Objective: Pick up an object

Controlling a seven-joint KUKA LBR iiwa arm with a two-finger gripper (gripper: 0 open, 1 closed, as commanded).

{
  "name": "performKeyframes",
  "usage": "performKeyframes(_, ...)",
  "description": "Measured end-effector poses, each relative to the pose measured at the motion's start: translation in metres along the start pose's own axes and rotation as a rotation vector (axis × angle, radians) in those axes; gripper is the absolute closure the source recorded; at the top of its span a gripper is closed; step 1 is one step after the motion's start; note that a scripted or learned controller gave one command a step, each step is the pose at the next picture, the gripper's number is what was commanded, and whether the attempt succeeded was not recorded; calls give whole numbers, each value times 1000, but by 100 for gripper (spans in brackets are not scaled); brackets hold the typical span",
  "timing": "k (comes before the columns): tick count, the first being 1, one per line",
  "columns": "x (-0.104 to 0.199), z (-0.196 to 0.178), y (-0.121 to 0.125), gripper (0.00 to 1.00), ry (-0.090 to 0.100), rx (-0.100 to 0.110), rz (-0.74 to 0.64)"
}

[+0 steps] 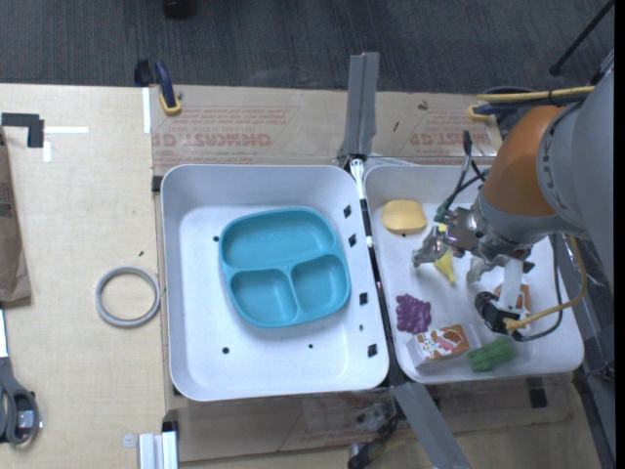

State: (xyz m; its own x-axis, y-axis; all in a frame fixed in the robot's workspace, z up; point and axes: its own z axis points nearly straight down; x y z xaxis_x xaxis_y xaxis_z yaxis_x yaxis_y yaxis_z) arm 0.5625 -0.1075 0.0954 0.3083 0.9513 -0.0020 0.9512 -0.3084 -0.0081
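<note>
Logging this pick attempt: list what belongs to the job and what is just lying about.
Job: claw; yellow banana piece; yellow round piece; purple grapes; snack packet; green piece; right bin.

Lying about: blue divided tray; left bin; tape ring; scissors.

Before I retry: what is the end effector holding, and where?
Cannot be told. The end effector sits low over a yellow piece in the right bin.

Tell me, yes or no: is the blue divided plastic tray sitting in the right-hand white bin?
No: the blue divided plastic tray lies in the left white bin, apart from the toys.
</note>
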Motion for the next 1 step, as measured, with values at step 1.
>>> performKeyframes(1, 10, 6, 36, 0, -1, -5, -312)
